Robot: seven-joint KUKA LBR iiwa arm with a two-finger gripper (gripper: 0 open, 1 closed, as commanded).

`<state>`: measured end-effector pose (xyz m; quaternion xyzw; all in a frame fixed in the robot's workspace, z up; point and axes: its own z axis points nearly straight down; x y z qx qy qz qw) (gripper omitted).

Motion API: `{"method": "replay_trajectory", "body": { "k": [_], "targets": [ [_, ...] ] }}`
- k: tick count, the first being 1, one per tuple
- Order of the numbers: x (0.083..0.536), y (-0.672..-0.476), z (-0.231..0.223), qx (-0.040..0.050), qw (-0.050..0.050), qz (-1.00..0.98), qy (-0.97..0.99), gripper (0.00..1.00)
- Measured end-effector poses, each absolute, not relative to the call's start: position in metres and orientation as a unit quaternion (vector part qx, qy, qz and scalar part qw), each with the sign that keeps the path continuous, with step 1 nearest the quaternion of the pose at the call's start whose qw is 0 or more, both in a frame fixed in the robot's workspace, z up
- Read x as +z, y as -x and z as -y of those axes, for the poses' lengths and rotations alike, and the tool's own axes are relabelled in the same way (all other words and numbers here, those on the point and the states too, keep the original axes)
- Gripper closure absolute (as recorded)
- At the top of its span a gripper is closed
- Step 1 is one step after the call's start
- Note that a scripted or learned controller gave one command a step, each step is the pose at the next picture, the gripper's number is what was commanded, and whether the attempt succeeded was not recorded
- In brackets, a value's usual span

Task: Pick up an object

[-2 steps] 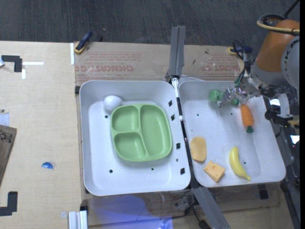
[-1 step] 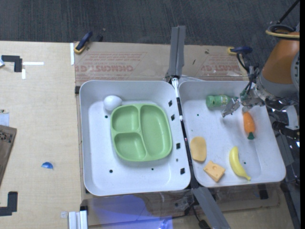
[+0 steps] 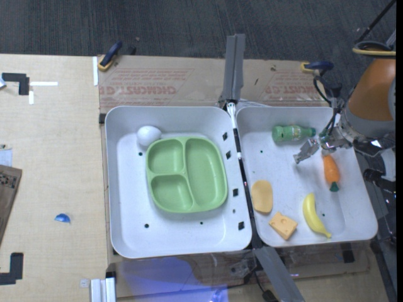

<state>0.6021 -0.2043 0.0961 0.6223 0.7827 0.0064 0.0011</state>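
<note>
Arm point(image 3: 371, 96): reaching in from the right edge of the frame, orange band showing above the wrist, bending down over the right bin.
Claw point(image 3: 306, 153): hanging over the upper middle of the right bin point(image 3: 352, 231), pointing toward lower left; fingers appearing slightly parted, gripping nothing; tips lying just below the green bottle and left of the carrot, touching neither as far as can be told.
Green bottle point(image 3: 291, 132): lying on its side near the top of the right bin, cap end pointing right, just above the claw.
Carrot point(image 3: 331, 170): lying lengthwise right of the claw, orange body with green tip pointing down the frame, close beside the wrist.
Banana point(image 3: 313, 216): lying in the lower right of the right bin, below the carrot, well apart from the claw.
Cheese wedge point(image 3: 283, 225): sitting at the lower middle of the right bin, just left of the banana.
Yellow oval piece point(image 3: 262, 196): lying near the left wall of the right bin, just above the cheese wedge.
Left bin point(image 3: 126, 225): sitting at centre frame, touching the right bin along the shared divider.
Green divided plate point(image 3: 186, 173): lying in the middle of the left bin, three compartments facing up.
White ball point(image 3: 149, 134): resting at the upper left corner of the plate, touching its rim.
Bench point(image 3: 50, 168): pale wood, stretching across the left of the frame.
</note>
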Motion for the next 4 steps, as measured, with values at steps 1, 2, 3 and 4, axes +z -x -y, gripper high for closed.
{"method": "replay_trajectory", "body": {
  "k": [1,2,3,4],
  "targets": [
    [0.097,-0.59,0.208,0.0094,0.0,-0.791,-0.612,0.0],
    [0.097,-0.584,0.207,0.0108,0.0,-0.779,-0.627,0.0],
    [0.097,-0.559,0.208,0.0094,0.0,-0.785,-0.62,0.0],
    [0.096,-0.524,0.211,0.0078,0.002,-0.832,-0.555,0.0]
  ]
}}
